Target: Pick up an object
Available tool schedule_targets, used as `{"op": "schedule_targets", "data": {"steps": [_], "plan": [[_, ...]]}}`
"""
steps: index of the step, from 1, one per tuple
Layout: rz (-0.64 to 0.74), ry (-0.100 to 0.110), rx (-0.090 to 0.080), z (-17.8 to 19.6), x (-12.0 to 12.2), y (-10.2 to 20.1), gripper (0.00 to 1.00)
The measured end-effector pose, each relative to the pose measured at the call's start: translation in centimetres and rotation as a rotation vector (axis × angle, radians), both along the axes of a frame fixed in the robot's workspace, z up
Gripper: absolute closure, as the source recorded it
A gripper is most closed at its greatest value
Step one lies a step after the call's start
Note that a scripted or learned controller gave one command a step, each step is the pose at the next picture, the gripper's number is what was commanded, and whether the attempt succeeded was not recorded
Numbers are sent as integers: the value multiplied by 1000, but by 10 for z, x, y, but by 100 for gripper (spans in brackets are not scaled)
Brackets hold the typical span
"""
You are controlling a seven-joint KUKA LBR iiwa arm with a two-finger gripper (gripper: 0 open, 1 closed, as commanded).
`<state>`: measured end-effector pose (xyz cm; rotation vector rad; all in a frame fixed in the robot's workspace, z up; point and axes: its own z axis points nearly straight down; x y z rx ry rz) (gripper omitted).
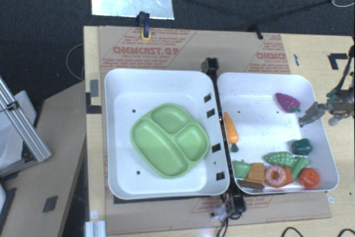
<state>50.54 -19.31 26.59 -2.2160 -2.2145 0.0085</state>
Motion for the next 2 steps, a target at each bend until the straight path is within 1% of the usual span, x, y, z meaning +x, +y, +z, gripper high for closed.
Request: {"op": "schedule_targets", "data": {"steps": [1, 2], "plan": [[4, -11, -3, 6, 2, 1, 0], [2, -8, -1, -53, -4, 2, 0]]}}
